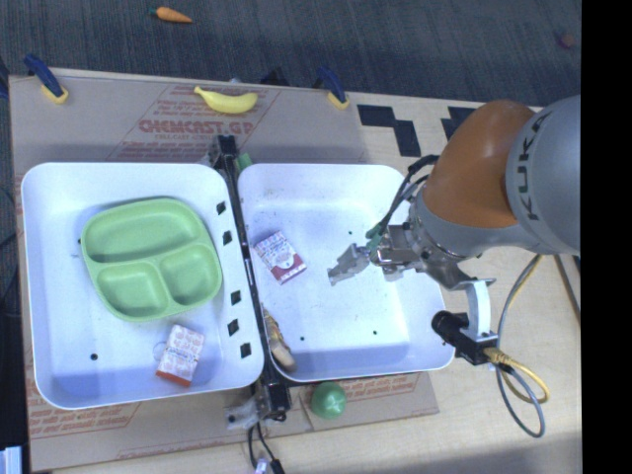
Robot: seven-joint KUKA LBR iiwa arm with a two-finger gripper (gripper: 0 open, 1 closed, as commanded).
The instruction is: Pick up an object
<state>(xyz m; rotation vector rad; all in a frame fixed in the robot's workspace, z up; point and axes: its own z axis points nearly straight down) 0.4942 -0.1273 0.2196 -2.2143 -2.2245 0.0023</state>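
End effector (348,262) beside one carton (279,256)

Glossy white plastic bins (39,265)

robot lab: clamped bins (39,265), carpet (296,18)

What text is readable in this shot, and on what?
"KU", cut off at the frame edge: grey arm.
"CHEMCAST GP", red print, roughly legible: cardboard; the smaller line under it is too blurred.
Cartons in the left bin and right bin: print too small to read.
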